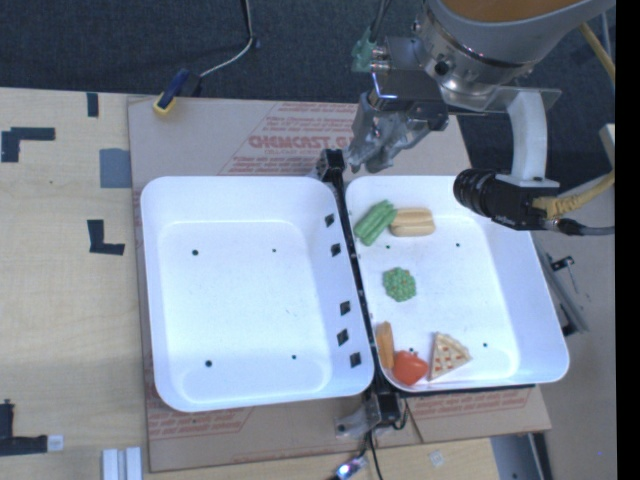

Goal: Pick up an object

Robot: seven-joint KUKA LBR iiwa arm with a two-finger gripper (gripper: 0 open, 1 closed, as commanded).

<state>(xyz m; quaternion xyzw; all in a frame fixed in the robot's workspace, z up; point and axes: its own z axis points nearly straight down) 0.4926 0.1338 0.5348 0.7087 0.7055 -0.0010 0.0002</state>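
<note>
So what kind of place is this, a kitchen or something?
More likely a robot test lab than a kitchen. A grey robot arm hangs over two shallow white plastic bins, one holding small toy foods like a green pea pod and a pizza slice, all resting on brown cardboard.

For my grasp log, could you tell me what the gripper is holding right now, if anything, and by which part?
Nothing shows between the fingers of the gripper, which hangs above the far rim of the right bin.

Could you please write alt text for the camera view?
A gripper hangs above the far rim of the right bin, which holds a green pod, bread roll, broccoli, carrot, tomato and pizza slice.
</note>
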